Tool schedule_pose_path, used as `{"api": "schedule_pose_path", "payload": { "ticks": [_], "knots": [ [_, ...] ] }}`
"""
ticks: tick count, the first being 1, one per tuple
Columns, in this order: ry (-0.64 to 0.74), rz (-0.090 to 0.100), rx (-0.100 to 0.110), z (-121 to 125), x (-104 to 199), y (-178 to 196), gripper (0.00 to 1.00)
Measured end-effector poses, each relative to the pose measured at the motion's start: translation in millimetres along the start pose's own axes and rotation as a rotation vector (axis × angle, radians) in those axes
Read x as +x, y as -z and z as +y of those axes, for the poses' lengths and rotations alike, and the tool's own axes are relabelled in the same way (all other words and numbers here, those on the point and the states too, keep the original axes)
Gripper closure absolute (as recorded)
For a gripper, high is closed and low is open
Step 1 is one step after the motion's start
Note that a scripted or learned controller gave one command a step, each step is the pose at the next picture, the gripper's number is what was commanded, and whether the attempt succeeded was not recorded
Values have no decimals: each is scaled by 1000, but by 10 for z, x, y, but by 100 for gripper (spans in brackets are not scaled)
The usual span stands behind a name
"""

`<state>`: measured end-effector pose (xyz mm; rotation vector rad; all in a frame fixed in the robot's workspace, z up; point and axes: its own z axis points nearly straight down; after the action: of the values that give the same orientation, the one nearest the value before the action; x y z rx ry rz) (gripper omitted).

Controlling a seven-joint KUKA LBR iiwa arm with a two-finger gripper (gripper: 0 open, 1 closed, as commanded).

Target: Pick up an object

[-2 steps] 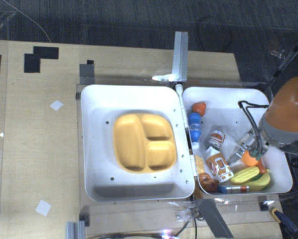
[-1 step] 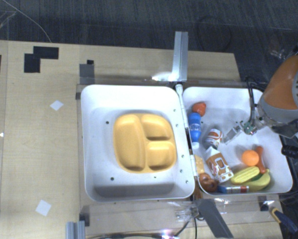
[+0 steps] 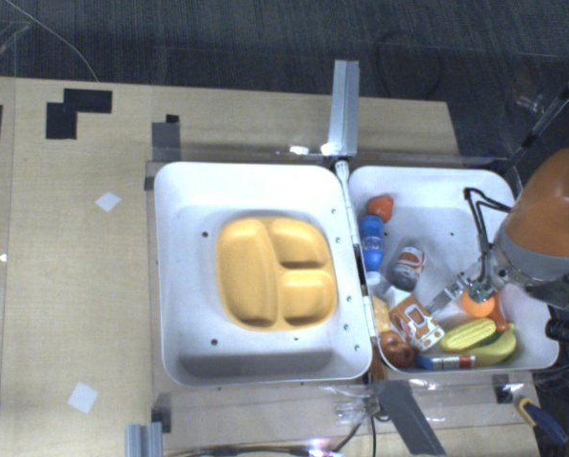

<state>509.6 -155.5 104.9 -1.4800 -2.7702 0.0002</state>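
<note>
Low over the right bin [image 3: 456, 184], my end effector [image 3: 467, 286] hangs from the grey and orange arm [image 3: 551, 222] that comes in from the right, and I cannot tell from this slanted view how it is set or whether anything sits in it. It hangs low among the clutter, which I read as a try at a pick. An orange ball [image 3: 478, 303] lies just beside its tip, on the near right side, touching or nearly so; I judge it the likeliest target. Nearer still rest a yellow banana [image 3: 470, 333] and a second, greener one [image 3: 497, 347], with a red marker [image 3: 446, 361] along the near wall. To the left of the tip are a small can [image 3: 407, 267], a blue bottle [image 3: 371, 236], a red-orange piece [image 3: 381, 207] farther off, and an orange-and-white packet [image 3: 415, 319]. Everything crowds the near left part of that bin, so neighbours may get nudged. On the table [image 3: 66, 284], the left bin [image 3: 180, 255] holds a yellow divided tray [image 3: 273, 271], well apart from the arm
</note>
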Motion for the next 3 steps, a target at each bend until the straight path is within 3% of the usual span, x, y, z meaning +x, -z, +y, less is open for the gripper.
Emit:
{"api": "schedule_pose_path", "payload": {
  "ticks": [1, 2, 3],
  "knots": [
    [-328, 11, -13, -106, -406, -157, 0],
    [-321, -9, -18, -100, -461, -65, 100],
    [-856, -3, -2, 395, -719, 1026, 100]
  ]
}}
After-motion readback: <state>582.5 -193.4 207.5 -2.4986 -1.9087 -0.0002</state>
